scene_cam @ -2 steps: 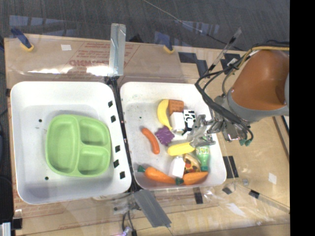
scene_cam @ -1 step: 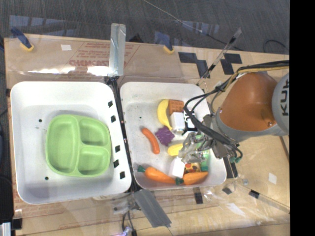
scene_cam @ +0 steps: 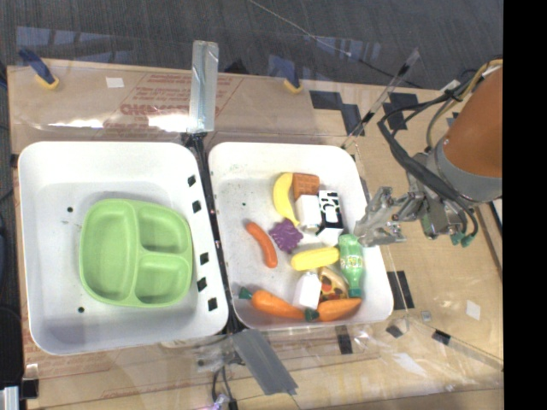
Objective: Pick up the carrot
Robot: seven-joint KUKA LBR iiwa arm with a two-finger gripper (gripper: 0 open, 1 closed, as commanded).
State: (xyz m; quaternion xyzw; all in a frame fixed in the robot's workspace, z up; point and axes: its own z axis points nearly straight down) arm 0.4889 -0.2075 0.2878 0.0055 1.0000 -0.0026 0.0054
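The desk [scene_cam: 444,314] carries two white bins side by side. The left bin [scene_cam: 51,186] holds a green divided plate [scene_cam: 135,252]. The right bin [scene_cam: 256,156] holds the toy food, crowded toward its 3 o'clock and 6 o'clock sides.

My arm [scene_cam: 483,126] enters from 3 o'clock, orange band uppermost, wrist bent down and toward 9 o'clock. My jaws [scene_cam: 376,220] sit over the right bin's 3 o'clock rim, just beside the green bottle [scene_cam: 351,263] and apart from everything else. Nothing is between them. Whether they are parted or closed I cannot tell from this slant.

The carrot [scene_cam: 275,304] lies flat at the bin's 6 o'clock wall. Its long axis runs roughly 9 to 3 o'clock, sloping slightly downward, green top at the 9 o'clock end. A second orange piece [scene_cam: 339,308] lies just beside its 3 o'clock tip; I judge it a separate item, though I cannot be sure. A white block [scene_cam: 308,290] touches or nearly touches the carrot's upper edge.

From my jaws the carrot lies at about 8 o'clock, across the yellow piece [scene_cam: 314,257] and the bottle. I judge that the reach must clear those two, and the closing line should cross the carrot's short axis, 12 to 6 o'clock. The bin wall behind it leaves little room for the far finger.

The orange sausage [scene_cam: 261,243] at bin centre is a likely mistaken target.
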